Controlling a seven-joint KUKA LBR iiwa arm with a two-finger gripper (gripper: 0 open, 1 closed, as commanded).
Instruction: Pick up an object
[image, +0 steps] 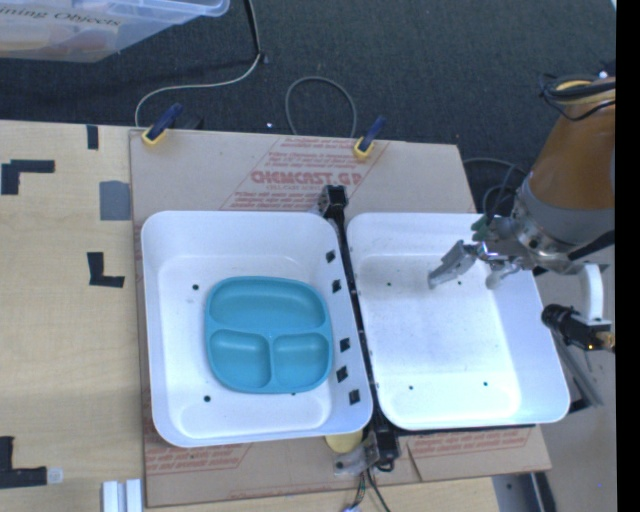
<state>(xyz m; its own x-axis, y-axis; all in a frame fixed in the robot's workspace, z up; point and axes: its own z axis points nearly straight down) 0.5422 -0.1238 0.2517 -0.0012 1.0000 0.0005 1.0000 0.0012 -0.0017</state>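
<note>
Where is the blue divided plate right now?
The blue divided plate lies flat in the left bin, roughly centred, across the divider from the gripper over the right bin.

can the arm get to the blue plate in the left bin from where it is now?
Probably yes. The blue plate lies flat in the left bin with nothing on top of it. The end effector is above the right bin; only the low divider between bins lies in the path.

Bare floor across right bin (440, 350); blue tray (268, 333) filling left bin (170, 250) middle
</note>
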